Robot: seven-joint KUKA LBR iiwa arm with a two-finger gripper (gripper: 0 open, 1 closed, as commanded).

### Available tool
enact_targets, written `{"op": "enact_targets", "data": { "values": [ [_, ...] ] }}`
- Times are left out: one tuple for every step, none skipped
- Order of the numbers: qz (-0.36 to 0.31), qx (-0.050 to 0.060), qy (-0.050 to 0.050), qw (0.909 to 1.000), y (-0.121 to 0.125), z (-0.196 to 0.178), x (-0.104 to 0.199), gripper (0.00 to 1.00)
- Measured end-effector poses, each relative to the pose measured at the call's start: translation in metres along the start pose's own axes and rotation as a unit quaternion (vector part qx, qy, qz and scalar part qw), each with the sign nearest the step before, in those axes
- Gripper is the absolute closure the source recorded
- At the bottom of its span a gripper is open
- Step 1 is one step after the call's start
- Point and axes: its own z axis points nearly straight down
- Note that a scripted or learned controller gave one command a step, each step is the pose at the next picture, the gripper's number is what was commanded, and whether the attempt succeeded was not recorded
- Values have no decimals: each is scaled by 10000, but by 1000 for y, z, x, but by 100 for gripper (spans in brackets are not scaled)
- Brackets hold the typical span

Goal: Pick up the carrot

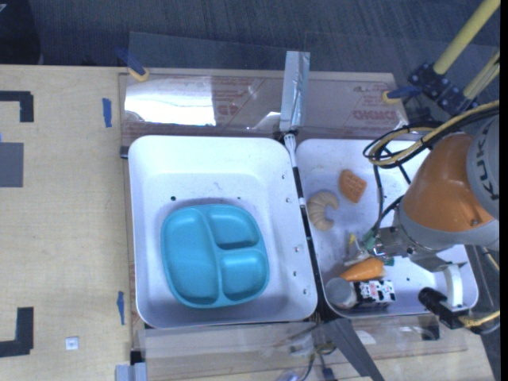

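**A:** Carrot is in the right bin, low in the frame, near the front wall. It lies on its side, thick end toward the arm, tip pointing left at the divider between the bins.

**B:** Claw?

**A:** Claw sits right over the thick end, just under the orange band of the arm. The wrist hides the tips, so I can't tell whether it's spread or clamped, or whether the carrot is actually between anything. Touching or just above, no call.

**B:** Handling guess?

**A:** Looks like a toy carrot: probably light, rigid, smooth skin. Tapered, so a pinch near the tip would likely squirt out. I'd take it across the thick half, jaws square to the long axis. Not fragile, I'd say.

**B:** Clutter?

**A:** Tight. A grey cup-like thing is just beside the tip, a small black-and-white item sits just below the body, close to touching. Something greenish by the claw; could be the carrot's leaves, too small to tell. A croissant-shaped piece and an orange chunk lie further up, well apart.

**B:** Surface?

**A:** Smooth white bin floor, shallow walls; probably slick, so a nudged carrot would slide or roll. Front wall is near, little room to approach from that side. Left bin holds a blue divided plate, out of the way. Wooden worktop lies beyond it.
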Motion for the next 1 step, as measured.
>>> {"op": "enact_targets", "data": {
  "values": [
    [358,5,9,9994,-2,9,0,100]
  ]
}}
